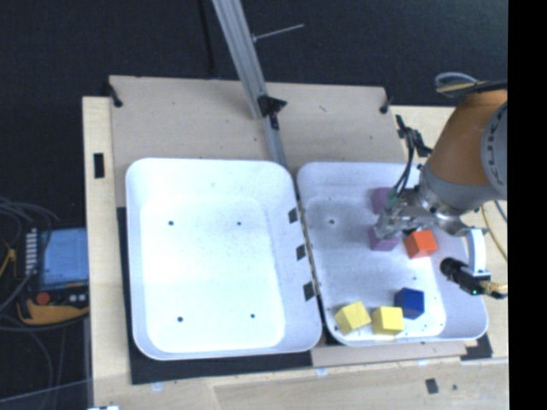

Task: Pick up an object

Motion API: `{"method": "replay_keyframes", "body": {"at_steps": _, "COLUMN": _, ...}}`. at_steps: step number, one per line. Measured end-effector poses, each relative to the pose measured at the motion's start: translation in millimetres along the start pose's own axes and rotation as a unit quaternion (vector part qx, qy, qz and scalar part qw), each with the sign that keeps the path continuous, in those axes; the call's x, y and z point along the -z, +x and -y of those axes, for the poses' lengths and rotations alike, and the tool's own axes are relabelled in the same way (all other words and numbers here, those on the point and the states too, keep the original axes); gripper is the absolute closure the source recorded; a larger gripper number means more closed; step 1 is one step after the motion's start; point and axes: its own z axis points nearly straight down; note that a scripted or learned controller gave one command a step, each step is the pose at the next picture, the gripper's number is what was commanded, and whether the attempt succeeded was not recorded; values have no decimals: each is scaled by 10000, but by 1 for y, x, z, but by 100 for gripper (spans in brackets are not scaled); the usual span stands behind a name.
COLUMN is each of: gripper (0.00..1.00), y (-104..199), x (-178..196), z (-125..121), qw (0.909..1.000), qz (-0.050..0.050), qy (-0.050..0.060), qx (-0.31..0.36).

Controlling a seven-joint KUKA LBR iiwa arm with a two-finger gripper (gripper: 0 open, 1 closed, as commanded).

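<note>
Two white bins sit side by side; over the right bin (318, 229) the gripper (391, 225) hovers at purple blocks (384, 241), finger state unclear. No readable writing.

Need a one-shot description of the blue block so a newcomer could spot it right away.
Start at the right bin, the one the arm reaches into. Go to its near edge, where three small blocks cluster: two yellow blocks side by side and the blue block just right of and slightly above them. It is the bin's single blue piece, darker than the orange block farther up by the claw.
</note>
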Motion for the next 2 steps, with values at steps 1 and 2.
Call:
{"method": "replay_keyframes", "body": {"at_steps": 1, "gripper": 100, "y": -7, "x": 48, "z": -8, "qw": 10000, "qz": -5, "qy": 14, "qx": 42}}
{"method": "replay_keyframes", "body": {"at_steps": 2, "gripper": 100, "y": -9, "x": 66, "z": -9, "qw": 10000, "qz": -10, "qy": 28, "qx": 58}}
